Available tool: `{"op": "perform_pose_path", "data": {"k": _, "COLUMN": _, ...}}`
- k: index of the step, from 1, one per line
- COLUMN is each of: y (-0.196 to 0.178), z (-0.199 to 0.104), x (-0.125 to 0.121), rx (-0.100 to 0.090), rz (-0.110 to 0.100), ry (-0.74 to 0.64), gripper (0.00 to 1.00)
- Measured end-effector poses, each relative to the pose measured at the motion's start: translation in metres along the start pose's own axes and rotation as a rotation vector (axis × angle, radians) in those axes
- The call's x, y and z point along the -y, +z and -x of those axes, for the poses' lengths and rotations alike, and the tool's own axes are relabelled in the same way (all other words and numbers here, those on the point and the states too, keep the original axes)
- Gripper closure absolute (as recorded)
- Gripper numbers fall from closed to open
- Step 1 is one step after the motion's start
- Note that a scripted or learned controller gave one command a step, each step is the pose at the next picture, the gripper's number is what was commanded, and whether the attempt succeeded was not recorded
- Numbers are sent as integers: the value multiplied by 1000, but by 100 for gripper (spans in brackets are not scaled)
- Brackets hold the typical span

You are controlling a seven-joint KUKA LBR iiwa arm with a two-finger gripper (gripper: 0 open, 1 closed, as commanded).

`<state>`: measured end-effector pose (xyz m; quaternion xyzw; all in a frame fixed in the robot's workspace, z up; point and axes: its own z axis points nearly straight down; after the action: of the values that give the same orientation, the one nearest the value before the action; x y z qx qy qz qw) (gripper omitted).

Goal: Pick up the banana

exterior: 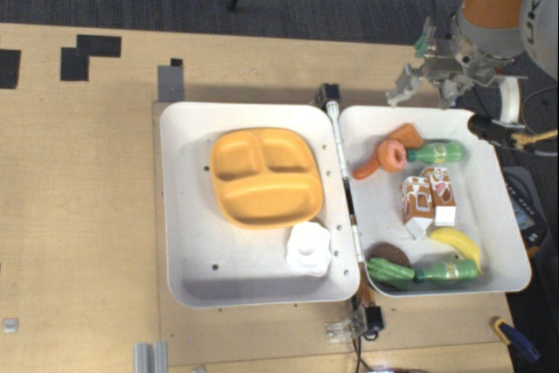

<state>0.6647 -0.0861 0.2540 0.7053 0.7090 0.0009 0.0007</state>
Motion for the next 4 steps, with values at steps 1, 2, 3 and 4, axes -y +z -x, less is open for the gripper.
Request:
{"op": "perform_pose_path", "data": {"k": 1, "y": 70, "z": -41, "x": 22, "rx": 0, "rz": -1, "ry": -222, "gripper": 0}}
{"op": "perform_pose_path", "data": {"k": 2, "y": 49, "z": -107, "x": 75, "rx": -1, "rz": -1, "ry": -128, "gripper": 0}}
{"op": "perform_pose_path", "data": {"k": 3, "y": -12, "z": -53, "x": 142, "rx": 1, "rz": 1, "ry": -226, "gripper": 0}}
{"op": "perform_pose_path", "data": {"k": 4, "y": 54, "z": -57, "x": 177, "rx": 0, "rz": 0, "ry": -651, "gripper": 0}}
